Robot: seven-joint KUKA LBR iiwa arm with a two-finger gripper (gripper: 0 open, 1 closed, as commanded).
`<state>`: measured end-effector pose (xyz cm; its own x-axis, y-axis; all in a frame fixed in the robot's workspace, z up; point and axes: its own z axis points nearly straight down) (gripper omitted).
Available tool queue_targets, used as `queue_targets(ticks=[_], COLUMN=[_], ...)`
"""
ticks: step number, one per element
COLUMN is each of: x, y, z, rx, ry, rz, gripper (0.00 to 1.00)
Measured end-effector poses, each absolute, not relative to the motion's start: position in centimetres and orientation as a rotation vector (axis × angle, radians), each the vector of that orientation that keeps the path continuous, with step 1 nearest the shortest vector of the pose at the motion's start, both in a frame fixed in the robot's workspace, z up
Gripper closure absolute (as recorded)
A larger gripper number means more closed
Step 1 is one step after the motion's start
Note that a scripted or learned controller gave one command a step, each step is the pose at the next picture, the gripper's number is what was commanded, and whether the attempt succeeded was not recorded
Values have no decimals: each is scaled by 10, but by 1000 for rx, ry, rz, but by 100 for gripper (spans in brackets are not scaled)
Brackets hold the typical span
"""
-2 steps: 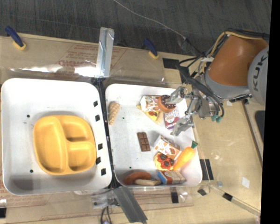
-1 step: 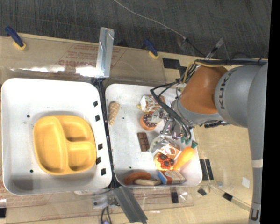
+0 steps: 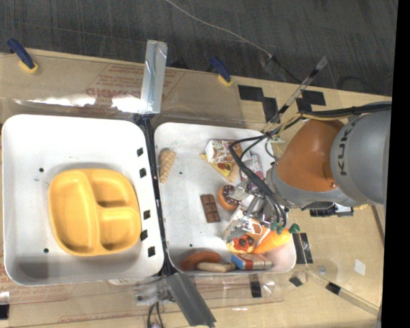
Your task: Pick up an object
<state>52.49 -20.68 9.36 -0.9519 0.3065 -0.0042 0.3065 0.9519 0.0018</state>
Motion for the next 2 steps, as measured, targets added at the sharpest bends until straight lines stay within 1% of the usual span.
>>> queue_targets(ticks=[1,2], x=[615,555], y=[-212,-207], z=[95,94], rx=[297,561], ry=[3126,3086], rz=[-5,1], gripper=[0,0])
